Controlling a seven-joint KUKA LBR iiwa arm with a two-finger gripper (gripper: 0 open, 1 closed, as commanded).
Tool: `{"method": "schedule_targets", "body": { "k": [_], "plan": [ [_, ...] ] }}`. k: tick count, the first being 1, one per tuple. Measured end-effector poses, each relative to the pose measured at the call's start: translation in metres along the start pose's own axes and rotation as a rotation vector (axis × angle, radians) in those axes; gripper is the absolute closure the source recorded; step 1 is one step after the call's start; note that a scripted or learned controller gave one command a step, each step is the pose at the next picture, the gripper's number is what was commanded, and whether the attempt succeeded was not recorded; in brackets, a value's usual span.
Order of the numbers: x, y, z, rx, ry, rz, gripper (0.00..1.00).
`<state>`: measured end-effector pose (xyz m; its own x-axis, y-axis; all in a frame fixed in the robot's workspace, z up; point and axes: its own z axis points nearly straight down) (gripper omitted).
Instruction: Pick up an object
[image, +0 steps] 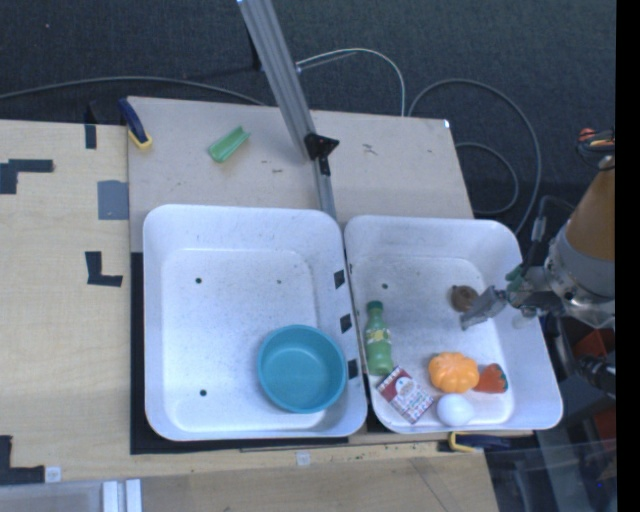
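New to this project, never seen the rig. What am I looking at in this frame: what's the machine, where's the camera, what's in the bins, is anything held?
One fixed camera looks down at a slant on a bench with two shallow white bins side by side. The machine is a single robot arm reaching in from the right; its gripper hangs over the right bin, beside a small brown object. I cannot tell whether the two touch, and nothing is visibly held.

The right bin also holds a green bottle lying near its left wall, an orange pumpkin-like toy, a red item next to it, a white egg-shaped ball and a small red-and-white packet. The left bin holds a blue bowl. Its job is to pick up any one object.
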<state>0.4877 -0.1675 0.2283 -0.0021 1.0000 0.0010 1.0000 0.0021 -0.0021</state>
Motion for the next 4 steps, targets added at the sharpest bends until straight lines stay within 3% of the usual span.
{"method": "schedule_targets", "body": {
  "k": [1, 3, 4],
  "plan": [
    [0.0, 0.0, 0.0, 0.0, 0.0, 0.0, 0.0],
    [0.004, 0.002, 0.121, 0.007, 0.001, 0.002, 0.0],
    [0.004, 0.002, 0.139, -0.002, -0.003, 0.001, 0.0]
  ]
}}
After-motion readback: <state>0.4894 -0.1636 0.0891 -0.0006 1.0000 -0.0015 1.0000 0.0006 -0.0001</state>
